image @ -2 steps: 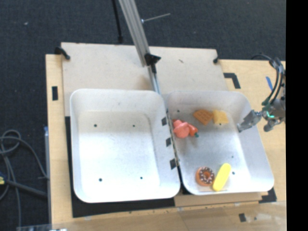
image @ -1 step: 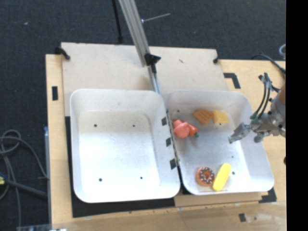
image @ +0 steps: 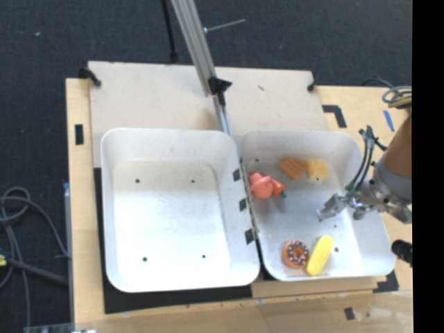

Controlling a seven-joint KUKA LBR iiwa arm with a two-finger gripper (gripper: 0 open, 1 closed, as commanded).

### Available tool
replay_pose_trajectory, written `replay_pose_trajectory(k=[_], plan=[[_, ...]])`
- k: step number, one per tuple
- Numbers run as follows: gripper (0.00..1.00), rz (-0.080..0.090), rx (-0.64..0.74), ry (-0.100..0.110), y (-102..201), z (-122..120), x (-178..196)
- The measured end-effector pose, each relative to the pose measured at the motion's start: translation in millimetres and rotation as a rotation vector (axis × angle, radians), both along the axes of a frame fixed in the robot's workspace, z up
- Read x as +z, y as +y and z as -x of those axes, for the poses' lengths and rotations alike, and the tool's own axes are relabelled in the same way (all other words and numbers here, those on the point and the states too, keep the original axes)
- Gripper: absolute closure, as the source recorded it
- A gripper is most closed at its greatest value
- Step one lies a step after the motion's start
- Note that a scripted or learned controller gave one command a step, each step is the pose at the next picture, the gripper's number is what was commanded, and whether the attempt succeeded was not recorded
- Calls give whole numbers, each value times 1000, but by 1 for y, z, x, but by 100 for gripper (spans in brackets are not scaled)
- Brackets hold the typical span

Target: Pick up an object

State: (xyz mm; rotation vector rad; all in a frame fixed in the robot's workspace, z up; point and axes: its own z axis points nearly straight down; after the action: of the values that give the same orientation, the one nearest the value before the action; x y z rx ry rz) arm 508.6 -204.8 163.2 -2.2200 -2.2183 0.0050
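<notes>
- The gripper [image: 331,208] hangs over the right bin [image: 350,146], towards that bin's right wall and about midway between its far and near edges; its metal fingers look slightly parted with nothing between them, so I read it as open and empty
- The task names no one thing; four small toys lie in the right bin and any would serve
- Closest to the gripper is the yellow corn-shaped piece [image: 320,254], near the bin's front edge, lying at a slant; it looks smooth, hard, light plastic, rounded and likely slippery, so a grasp across its narrow middle seems safest
- Just beside it, towards the front left corner, sits the round doughnut-like toy [image: 295,254], brownish with an orange rim; flat and disc-shaped, it probably needs a pinch across its rim
- The pink toy [image: 264,186] rests against the bin's left wall, irregular and lumpy, with a small dark bit at one end; the wall may crowd one finger
- Near the far edge lie an orange waffle-like piece [image: 293,168] and a pale yellow block [image: 318,168], just beside each other; both look light and stiff
- The left bin [image: 111,186] is smooth white plastic with rounded corners and a few dark specks
</notes>
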Motion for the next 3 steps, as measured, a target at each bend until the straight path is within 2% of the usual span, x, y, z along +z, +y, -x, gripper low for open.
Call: replay_pose_trajectory(k=[1,2,3], plan=[[0,0,-1,0,-2,8,-60],[100,3,-9,-11,-4,5,-46],[100,3,4,-12,3,0,2]])
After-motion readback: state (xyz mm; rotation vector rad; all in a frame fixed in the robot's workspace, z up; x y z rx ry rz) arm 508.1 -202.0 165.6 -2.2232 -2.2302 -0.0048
